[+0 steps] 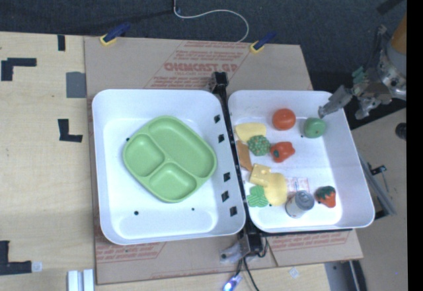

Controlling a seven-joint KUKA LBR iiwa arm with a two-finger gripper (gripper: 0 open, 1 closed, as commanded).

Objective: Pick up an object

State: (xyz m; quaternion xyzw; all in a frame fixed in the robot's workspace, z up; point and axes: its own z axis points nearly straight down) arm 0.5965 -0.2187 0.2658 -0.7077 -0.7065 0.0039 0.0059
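The right bin (350,170) holds several small toy foods. An orange-red tomato (283,118) and a green ball (314,127) lie near its far right corner. A yellow piece (250,131), a green broccoli (258,145), a red pepper (282,151) and an orange wedge (244,157) sit by the left wall. Closer to the front lie yellow blocks (269,182), a green piece (258,198), a grey can (302,202) and a red fruit (325,196). My gripper (347,107) hangs over the bin's far right rim, open and holding nothing, just right of the green ball.
The left bin (112,217) carries a green divided plate (170,158). Both bins rest on a cardboard sheet (198,61) on the wooden bench. A white cable (205,15) loops across the dark floor behind.
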